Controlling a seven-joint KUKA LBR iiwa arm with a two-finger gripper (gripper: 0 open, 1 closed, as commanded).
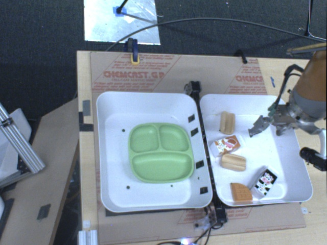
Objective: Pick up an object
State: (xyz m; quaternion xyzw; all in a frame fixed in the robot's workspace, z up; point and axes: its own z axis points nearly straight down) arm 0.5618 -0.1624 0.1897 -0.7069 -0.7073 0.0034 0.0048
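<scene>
Camera view: gripper (pixel 257 127) over right bin (pixel 286 108), finger state unclear, nothing seen held. Beside it tan bread roll (pixel 227 122); smooth green sectioned plate (pixel 161 152) left.

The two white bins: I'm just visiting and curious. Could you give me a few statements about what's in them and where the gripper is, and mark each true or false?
1. The green plate lies in the left bin. True.
2. The green plate is one undivided dish. False: it has three compartments.
3. The gripper is over the right bin. True.
4. The black-and-white carton lies in the left bin. False: it lies in the right bin, near its front right corner.
5. The gripper holds the carton. False: the carton lies on the bin floor, well apart from the gripper.
</scene>
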